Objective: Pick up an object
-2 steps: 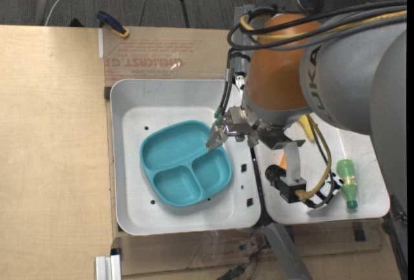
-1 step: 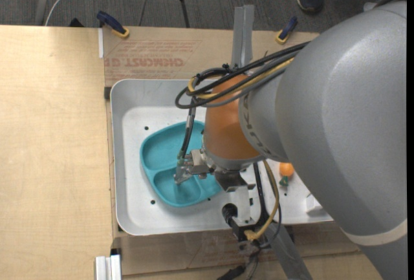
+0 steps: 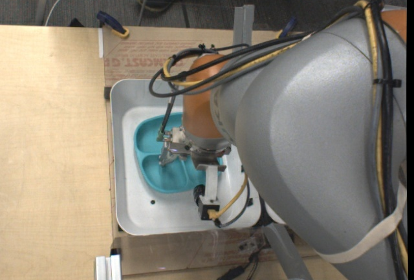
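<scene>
Fingers cannot be made out beneath the wrist, so their state cannot be told. The gripper [image 3: 173, 150] hangs low over a teal tray [image 3: 152, 152] in the white bin [image 3: 126, 207]; lifting seems not yet done.

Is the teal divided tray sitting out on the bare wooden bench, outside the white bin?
No, the teal tray lies inside the white bin, with the bin's white floor showing around its left and lower edges.
</scene>
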Robot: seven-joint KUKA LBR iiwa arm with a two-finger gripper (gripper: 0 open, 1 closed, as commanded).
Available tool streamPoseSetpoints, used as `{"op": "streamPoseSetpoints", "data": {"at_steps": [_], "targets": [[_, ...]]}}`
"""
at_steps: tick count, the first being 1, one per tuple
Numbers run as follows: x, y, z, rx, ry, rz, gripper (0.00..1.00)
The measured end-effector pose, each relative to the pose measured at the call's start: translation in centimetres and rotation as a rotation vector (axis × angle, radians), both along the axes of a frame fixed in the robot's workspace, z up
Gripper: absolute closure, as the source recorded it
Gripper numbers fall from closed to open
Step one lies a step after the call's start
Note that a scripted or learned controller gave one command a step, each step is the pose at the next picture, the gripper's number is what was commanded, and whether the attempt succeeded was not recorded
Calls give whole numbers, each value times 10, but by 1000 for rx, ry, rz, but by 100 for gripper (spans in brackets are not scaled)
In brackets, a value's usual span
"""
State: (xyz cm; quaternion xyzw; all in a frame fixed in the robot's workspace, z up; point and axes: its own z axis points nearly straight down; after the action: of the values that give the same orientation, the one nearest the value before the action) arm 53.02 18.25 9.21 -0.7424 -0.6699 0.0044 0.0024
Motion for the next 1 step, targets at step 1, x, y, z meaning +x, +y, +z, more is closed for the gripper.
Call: {"op": "streamPoseSetpoints", "data": {"at_steps": [1], "targets": [[1,4,12,9,-4,3,100]]}}
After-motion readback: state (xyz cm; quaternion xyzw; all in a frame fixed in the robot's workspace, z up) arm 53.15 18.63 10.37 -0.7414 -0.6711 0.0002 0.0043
